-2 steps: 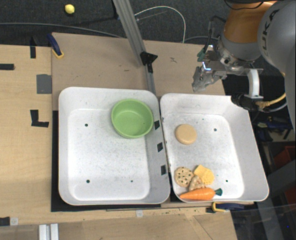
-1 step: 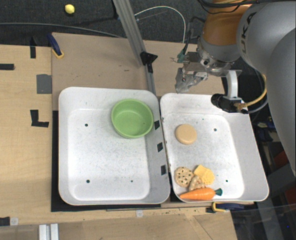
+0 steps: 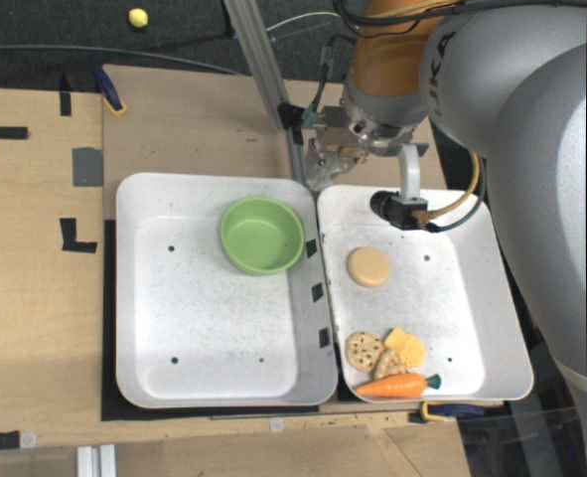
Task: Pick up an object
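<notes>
The big grey arm [image 3: 512, 117] comes in from the right and takes up that whole side, its orange band [image 3: 402, 18] up at the top edge. Two white bins sit side by side below it, left bin [image 3: 144, 296] and right bin [image 3: 492, 296], walls touching down the middle. The gripper [image 3: 321, 167] hangs at the far end of that seam, right over the spot where the two far rims meet. It's dark and cluttered in there, so I can't tell whether it is wide or narrow, or whether it is touching the rim. On to the pickable things: a green bowl [image 3: 262, 235] sits upright in the far right part of the left bin, close to the dividing wall and just near of the gripper. In the right bin, a round tan biscuit [image 3: 368, 267] lies alone near the middle-left. Down in the near left corner there's a little cluster: a carrot [image 3: 397, 386] lying along the near wall, a chip cookie [image 3: 363, 350] and a yellow wedge [image 3: 404, 347] just behind it, all bunched together. Far off on the dark floor, a small yellow ball [image 3: 138, 17].
</notes>
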`<state>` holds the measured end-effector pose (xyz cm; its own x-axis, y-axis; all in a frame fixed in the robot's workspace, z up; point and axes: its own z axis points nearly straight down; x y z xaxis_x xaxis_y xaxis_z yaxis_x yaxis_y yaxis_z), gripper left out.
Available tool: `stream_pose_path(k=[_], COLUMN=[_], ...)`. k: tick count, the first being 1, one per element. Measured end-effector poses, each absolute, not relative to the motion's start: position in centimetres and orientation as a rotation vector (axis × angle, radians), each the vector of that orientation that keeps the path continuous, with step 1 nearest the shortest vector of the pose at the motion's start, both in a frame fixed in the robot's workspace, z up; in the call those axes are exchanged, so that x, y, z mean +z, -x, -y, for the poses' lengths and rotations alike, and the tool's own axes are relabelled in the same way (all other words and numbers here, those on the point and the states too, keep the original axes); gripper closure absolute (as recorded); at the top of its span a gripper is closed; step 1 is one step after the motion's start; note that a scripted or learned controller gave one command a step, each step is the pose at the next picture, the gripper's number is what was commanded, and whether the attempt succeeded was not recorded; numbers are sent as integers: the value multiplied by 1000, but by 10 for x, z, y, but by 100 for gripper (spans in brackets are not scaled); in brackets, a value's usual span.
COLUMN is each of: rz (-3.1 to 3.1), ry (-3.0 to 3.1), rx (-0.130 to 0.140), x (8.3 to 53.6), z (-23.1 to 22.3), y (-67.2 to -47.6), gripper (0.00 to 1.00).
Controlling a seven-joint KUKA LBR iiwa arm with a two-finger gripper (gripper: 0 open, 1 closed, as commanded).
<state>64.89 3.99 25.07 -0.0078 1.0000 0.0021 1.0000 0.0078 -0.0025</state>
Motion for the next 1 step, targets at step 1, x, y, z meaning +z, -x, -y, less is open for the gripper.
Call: stream_pose_path(k=[1], rz=[2227], ry=[2211], rx=[2], x=[248], z=[-90], y=[-631], gripper=[100])
